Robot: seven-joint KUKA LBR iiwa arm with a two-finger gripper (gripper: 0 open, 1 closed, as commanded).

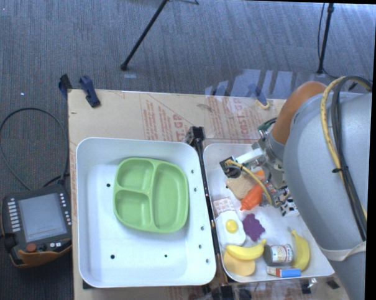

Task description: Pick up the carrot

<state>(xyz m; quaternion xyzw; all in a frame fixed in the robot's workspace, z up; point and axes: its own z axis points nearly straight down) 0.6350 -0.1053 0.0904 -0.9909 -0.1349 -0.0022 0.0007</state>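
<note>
The carrot [251, 197] is a small orange piece lying tilted in the right bin [323, 265], beside a brown toast slice [238, 186]. My gripper [265, 182] hangs low over the upper part of that bin, right above and touching or nearly touching the carrot's upper end. The big grey arm covers the bin's right side and hides the gripper's far side.
Below the carrot lie a purple piece [253, 227], a fried egg [231, 226], two bananas [246, 251] [301, 249], a small can [278, 253] and a flat packet [223, 205]. The left bin [91, 235] holds a green divided plate [152, 194].
</note>
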